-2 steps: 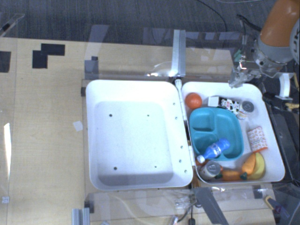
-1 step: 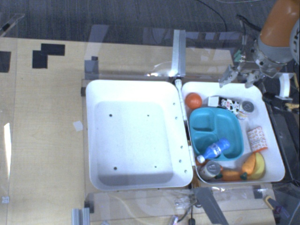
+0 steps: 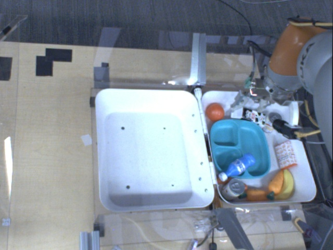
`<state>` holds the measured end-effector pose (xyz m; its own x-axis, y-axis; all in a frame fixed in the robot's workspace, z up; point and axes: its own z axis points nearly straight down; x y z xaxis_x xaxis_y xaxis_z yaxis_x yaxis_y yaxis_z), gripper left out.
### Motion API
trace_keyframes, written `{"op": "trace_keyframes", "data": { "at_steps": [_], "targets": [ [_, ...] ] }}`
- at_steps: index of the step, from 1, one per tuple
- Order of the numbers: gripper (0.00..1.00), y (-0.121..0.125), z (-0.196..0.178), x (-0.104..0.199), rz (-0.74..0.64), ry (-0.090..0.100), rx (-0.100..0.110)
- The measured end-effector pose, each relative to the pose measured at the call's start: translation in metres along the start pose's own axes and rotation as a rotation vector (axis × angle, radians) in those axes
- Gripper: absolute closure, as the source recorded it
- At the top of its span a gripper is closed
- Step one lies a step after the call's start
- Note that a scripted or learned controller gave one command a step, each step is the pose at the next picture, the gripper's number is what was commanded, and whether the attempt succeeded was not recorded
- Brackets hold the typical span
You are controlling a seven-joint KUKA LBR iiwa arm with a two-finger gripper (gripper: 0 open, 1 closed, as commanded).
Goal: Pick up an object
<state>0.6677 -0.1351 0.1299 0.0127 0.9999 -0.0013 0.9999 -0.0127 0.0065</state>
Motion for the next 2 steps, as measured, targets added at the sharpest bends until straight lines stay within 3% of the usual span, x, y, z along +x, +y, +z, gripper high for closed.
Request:
{"op": "trace_keyframes", "data": {
  "at_steps": [1,2],
  "targets": [
    [0.0,0.003,0.043,-0.038,-0.031,0.0,-0.001],
    [1.0,0.007,0.029,-0.037,-0.036,-0.002,-0.01]
  ]
}}
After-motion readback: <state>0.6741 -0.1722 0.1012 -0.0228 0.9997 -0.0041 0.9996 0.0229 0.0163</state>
